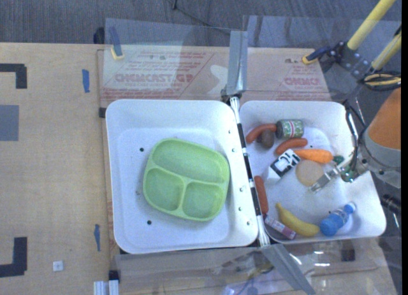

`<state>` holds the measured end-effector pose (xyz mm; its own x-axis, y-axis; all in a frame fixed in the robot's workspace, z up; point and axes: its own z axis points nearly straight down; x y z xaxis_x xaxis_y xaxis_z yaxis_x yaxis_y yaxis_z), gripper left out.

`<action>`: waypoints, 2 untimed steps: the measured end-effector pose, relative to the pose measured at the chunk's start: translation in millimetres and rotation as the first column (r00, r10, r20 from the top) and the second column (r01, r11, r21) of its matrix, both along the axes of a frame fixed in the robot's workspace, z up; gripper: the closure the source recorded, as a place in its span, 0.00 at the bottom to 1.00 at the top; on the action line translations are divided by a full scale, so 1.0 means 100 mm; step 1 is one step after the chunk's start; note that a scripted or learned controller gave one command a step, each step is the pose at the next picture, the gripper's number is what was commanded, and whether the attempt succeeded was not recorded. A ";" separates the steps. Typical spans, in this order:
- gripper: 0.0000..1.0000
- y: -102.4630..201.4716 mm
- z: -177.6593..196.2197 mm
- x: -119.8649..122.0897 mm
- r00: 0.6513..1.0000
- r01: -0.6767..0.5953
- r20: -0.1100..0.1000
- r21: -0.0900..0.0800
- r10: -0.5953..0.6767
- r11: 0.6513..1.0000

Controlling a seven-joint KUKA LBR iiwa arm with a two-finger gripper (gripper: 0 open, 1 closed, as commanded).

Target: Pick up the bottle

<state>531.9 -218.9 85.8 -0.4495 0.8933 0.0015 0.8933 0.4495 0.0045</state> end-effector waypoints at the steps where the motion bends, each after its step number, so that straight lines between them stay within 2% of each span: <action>1: 0.00 -0.03 0.00 -0.52 0.998 -0.063 0.000 -0.002 0.063 0.998; 2: 1.00 -0.06 0.12 -0.50 0.998 -0.059 0.007 -0.007 0.059 0.998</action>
<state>482.3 -224.6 97.6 -0.5016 0.8651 -0.0078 0.8650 0.5016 0.0082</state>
